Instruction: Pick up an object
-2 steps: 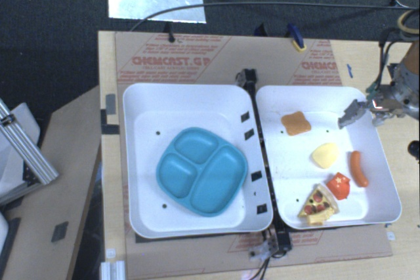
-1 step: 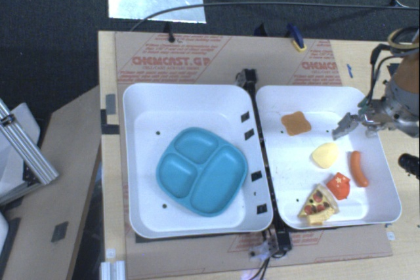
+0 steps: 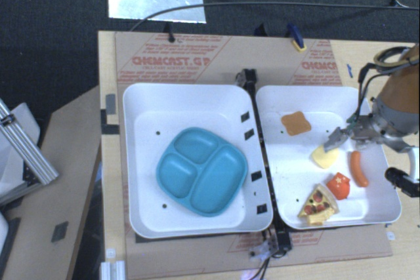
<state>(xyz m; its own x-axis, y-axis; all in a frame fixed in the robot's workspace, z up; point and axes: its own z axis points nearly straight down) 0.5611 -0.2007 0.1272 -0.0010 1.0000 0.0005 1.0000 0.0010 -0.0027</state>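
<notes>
1. Far left, the left white bin [image 3: 141, 160] holds the blue plastic divided plate [image 3: 201, 170], lying flat mid-floor. Nothing there for me right now.
2. Crossing the black divider strip [image 3: 257, 154] into the right white bin [image 3: 279, 193]: the flat orange-brown toast-like piece [image 3: 296, 122] lies near the back, with open floor all round it.
3. At the front edge, the toy pizza slice [image 3: 319, 204] lies just beside the red strawberry-like piece [image 3: 338, 185]. That corner is crowded and close to the front wall.
4. Here is my target, I reckon: the pale yellow rounded lump [image 3: 325, 157], mid-bin, still lying on the floor. Nothing lifted, so the pick remains to be done.
5. My pincer [image 3: 336, 139] is down right at that lump's upper edge. Whether it is spread or pressed together I cannot tell from this angle.
6. Just right, the orange sausage-shaped toy [image 3: 358, 168] lies near the lump, so sideways room is slim, and the right wall is close behind my wrist.
</notes>
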